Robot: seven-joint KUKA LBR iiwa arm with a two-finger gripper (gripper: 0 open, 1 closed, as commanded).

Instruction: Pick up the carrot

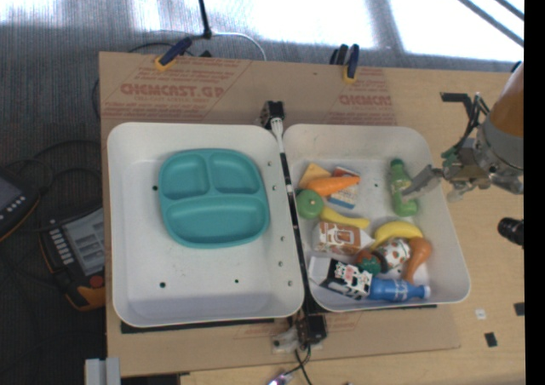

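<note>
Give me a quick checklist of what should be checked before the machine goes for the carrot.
1. Carrot visible in the right bin: ok.
2. Carrot's top uncovered: ok.
3. Room around it: not ok; it lies against a yellow wedge and a small carton.
4. Tool over the carrot: not ok; it sits at the bin's right side near the green bottle.
5. Tool free of objects: cannot tell.

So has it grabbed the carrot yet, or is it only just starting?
Nothing looks done yet. The carrot lies among the toys in the right bin, beside a green apple. The gripper hangs at that bin's right rim, near a green bottle, apart from the carrot. Reaching, gripping and lifting are all left.
</note>
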